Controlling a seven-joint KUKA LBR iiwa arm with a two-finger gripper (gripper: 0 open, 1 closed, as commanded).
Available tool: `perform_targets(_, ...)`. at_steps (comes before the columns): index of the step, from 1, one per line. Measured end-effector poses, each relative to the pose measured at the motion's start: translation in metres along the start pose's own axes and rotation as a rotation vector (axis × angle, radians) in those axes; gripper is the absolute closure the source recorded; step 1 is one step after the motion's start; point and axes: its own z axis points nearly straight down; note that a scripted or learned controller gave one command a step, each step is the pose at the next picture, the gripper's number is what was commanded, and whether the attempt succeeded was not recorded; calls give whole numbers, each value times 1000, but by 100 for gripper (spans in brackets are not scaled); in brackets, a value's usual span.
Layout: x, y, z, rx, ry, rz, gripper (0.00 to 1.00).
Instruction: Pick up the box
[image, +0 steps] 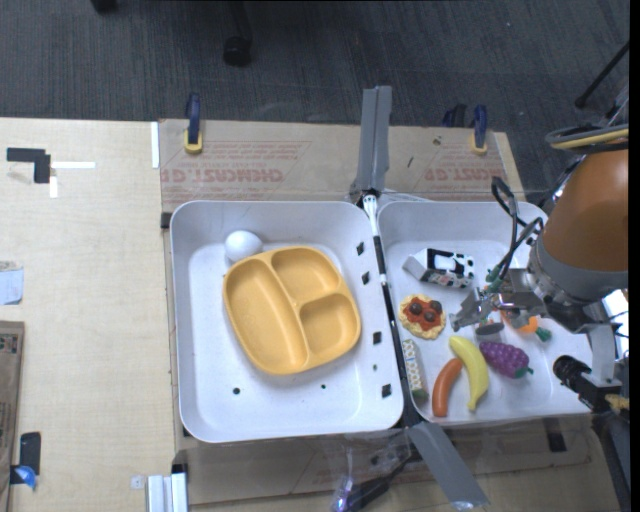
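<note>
The box (447, 266) is a small black-and-white carton lying flat near the back of the right bin (520, 228). My gripper (478, 314) hangs over the middle of that bin, in front of the box and slightly to its right, a short gap away from it. Nothing shows in its grasp. The grey arm with its orange band (598, 215) reaches in from the right and hides the bin's right side.
Around the gripper lie a round pizza toy (422, 315), a banana (470, 371), a sausage (446, 386), purple grapes (505, 357) and an orange piece (528, 322). A narrow printed bar (412, 365) lies along the bin's left wall. The left bin holds a yellow divided plate (291, 308) and a white egg (242, 243).
</note>
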Motion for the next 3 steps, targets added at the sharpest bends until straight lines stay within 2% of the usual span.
perform_targets(1, 17, 18, -13, -2, -1, 77, 0)
perform_targets(2, -62, 41, 72, -2, 0, -60, 0)
perform_targets(3, -65, 43, 60, -9, -2, -55, 100)
